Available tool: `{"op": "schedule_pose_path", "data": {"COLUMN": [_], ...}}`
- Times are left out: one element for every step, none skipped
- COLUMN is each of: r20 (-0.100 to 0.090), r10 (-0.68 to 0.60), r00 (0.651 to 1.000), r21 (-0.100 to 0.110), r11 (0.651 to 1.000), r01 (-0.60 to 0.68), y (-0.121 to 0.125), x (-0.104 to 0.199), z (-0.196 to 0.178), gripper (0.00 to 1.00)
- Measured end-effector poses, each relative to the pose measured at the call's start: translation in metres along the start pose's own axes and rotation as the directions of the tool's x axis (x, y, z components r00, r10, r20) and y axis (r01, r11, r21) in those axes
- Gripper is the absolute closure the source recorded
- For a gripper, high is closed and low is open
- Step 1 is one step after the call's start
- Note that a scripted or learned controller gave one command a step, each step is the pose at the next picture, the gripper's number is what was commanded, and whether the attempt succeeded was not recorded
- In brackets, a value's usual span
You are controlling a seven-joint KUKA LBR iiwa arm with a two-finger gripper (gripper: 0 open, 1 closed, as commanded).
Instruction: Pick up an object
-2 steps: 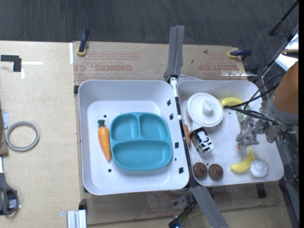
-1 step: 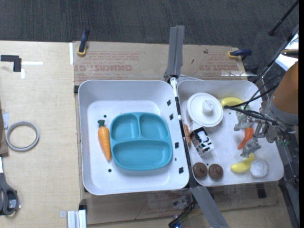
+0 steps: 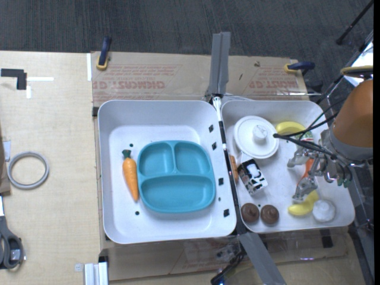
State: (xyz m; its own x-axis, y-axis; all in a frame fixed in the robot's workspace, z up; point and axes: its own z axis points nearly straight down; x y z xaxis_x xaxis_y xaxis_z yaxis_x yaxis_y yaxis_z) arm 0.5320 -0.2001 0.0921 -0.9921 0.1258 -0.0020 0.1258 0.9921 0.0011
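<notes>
Objects crowd the right bin (image 3: 332,218) as the grey arm (image 3: 356,123) reaches in from the right, orange band above the wrist, its gripper (image 3: 304,174) lowered over the bin's right half. Whether it grips anything cannot be told. Just below the gripper lie a yellow piece (image 3: 301,208) and a clear round lid (image 3: 323,210). To its left sit a black-and-white item (image 3: 252,176), two brown balls (image 3: 259,214) and a white lidded dish (image 3: 256,136); a yellow fruit (image 3: 290,127) rests above. Farther left, the other bin (image 3: 113,129) holds a teal divided plate (image 3: 176,176) and a carrot (image 3: 130,175).
</notes>
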Motion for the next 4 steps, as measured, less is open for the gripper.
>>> {"op": "schedule_pose_path", "data": {"r20": [0.005,-0.001,0.001,0.002], "r10": [-0.003,-0.222,0.197,0.486], "r00": [1.000,0.975,0.980,0.874], "r21": [0.001,0.000,0.001,0.001], "r11": [1.000,0.975,0.980,0.874], "r01": [0.003,0.222,-0.197,-0.486], "y": [0.000,-0.010,-0.024,0.030], "x": [-0.002,0.053,0.020,0.049], "z": [-0.010,0.000,0.000,-0.152], "gripper": [1.00,1.00,1.00,1.00]}}
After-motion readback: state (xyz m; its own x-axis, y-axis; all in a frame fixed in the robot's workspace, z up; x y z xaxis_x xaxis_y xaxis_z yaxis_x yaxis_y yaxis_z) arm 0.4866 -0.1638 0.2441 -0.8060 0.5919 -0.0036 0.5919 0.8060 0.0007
